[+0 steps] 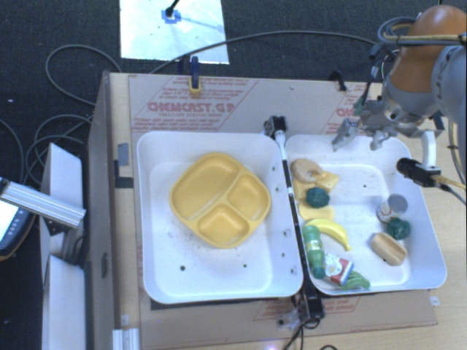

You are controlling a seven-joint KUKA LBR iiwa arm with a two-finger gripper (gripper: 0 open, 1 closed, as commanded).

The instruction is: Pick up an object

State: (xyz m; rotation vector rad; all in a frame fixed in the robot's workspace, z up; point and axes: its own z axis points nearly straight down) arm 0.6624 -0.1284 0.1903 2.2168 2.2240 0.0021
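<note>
Lying curved, a yellow banana in the right bin.

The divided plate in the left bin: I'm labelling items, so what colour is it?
Plain yellow; the divided plate shows in the camera view from above.

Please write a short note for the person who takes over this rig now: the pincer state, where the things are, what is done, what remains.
Pincer: open, holding nothing, above the far edge of the right bin.
Right bin: banana, bread roll, donut, green bottle and other small toys.
Left bin: yellow divided plate.
Done: nothing picked up yet.
Left: lower the pincer, close it on one object and lift.
</note>
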